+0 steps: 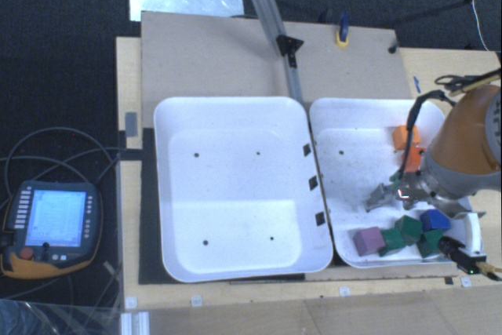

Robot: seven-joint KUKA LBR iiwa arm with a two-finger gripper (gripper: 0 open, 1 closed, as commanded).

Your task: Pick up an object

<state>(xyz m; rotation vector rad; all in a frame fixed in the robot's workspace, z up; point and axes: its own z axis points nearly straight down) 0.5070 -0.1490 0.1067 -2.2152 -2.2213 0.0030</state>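
My gripper (386, 196) hangs low over the right bin (345, 161), its grey fingers spread open with nothing between them. Just below it lie a purple block (365, 240), a green block (406, 232) and a blue block (434, 220) near the bin's front edge. An orange block (403, 137) rests further back, partly hidden by the arm and its cable. The orange band of the arm (467, 139) covers the bin's right side.
The left bin (231, 184) sits beside the right one, joined by black clips. A teach pendant (51, 227) with cables lies off the bench at the left. A metal pole (267, 4) slants up from the bins' back edge.
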